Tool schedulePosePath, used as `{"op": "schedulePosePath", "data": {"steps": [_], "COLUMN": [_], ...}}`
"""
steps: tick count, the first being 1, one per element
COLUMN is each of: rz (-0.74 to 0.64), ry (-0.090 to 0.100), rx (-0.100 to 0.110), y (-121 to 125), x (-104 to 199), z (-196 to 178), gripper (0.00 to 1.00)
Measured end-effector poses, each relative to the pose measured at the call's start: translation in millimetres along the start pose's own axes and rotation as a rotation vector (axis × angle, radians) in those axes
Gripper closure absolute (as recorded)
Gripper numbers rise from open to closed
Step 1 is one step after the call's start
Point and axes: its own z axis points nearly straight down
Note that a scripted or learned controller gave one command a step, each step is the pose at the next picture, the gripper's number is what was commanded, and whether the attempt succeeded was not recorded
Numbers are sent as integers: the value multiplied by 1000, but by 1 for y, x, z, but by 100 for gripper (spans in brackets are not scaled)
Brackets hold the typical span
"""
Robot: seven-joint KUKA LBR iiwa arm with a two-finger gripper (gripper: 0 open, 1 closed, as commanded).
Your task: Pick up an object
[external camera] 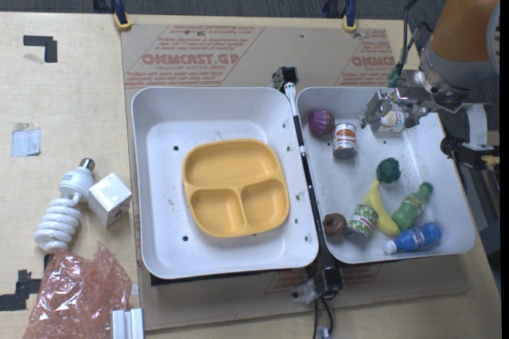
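Between gripper (390,116) fingers: small round obj (391,120), axis unclear.

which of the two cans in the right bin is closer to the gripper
The can with the red label, upright near the purple toy, is closer to the gripper. The green-labelled can lies far down by the banana.

Two shallow white plastic bins (159,170), smooth, slight sheen. Yellow three-compartment plastic tray (236,188), matt. Brown printed cardboard sheet (199,55) underneath, on pale wood-grain benchtop (64,91). Glossy white spiral glass bulb (60,218), crinkly pink plastic wrap (75,298).
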Motion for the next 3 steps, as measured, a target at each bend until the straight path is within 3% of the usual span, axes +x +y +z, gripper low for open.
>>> {"op": "schedulePosePath", "data": {"steps": [1, 2, 3], "rz": [2, 3, 3], "ry": [0, 0, 0], "rx": [0, -2, -2], "y": [-39, -38, -39], "x": [5, 5, 5], "z": [130, 120, 120], "gripper": [0, 100, 0]}}
